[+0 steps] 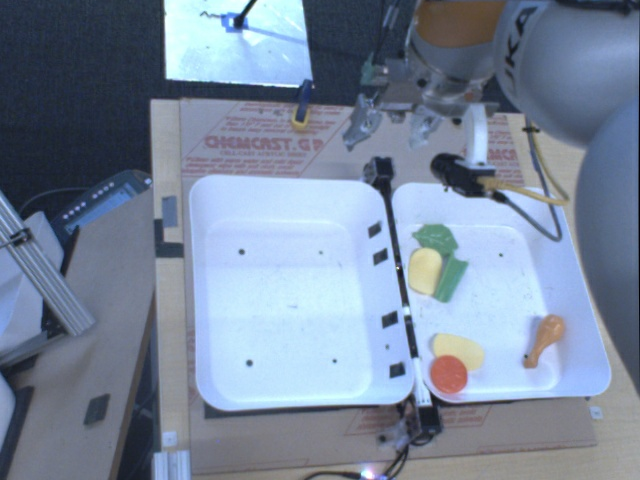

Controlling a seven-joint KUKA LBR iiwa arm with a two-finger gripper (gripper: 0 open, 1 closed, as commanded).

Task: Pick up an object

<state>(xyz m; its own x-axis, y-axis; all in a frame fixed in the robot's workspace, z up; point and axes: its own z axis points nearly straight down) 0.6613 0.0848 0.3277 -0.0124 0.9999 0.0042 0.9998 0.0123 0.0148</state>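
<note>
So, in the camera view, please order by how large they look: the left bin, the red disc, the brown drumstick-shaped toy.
1. left bin, by far the largest.
2. brown drumstick-shaped toy and red disc: too alike to rank. The toy looks longer, the disc wider.

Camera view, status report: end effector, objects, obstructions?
End effector open, holding nothing, above bins' far edge. Yellow oval piece, green pieces, red disc, tan wooden pin in right white bin. Nothing obstructing.

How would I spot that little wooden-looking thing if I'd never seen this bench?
Look in the right white bin, at its far right edge. The tan drumstick-shaped piece lies there alone, apart from the yellow, green and red pieces nearer the divider; it alone has a knobbed, club-like form.
</note>
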